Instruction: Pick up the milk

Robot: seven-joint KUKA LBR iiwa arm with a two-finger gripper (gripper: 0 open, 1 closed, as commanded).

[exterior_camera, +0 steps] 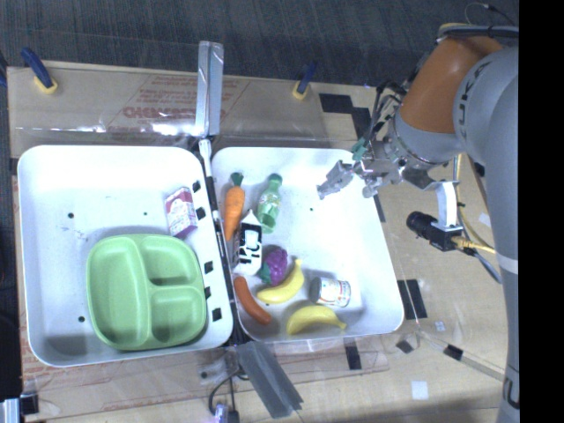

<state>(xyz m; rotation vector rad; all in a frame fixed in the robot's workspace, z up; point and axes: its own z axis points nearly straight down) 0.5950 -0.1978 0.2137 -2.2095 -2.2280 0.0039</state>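
Observation:
The milk [249, 246] is a small white carton with black markings. It lies in the right bin [370, 236] close to the left wall, between the carrot [233, 211] and a purple vegetable [276, 263]. My gripper [337, 180] hangs over the upper right part of that bin, well to the right of the milk and a little farther back. Nothing shows in it. The grey arm with its orange band [445, 69] reaches in from the right.
A green bottle [268, 202], two bananas [282, 289], a can [335, 291] and a sausage [249, 301] share the right bin. The left bin [53, 192] holds a green divided tray [145, 291] and a red carton [180, 211].

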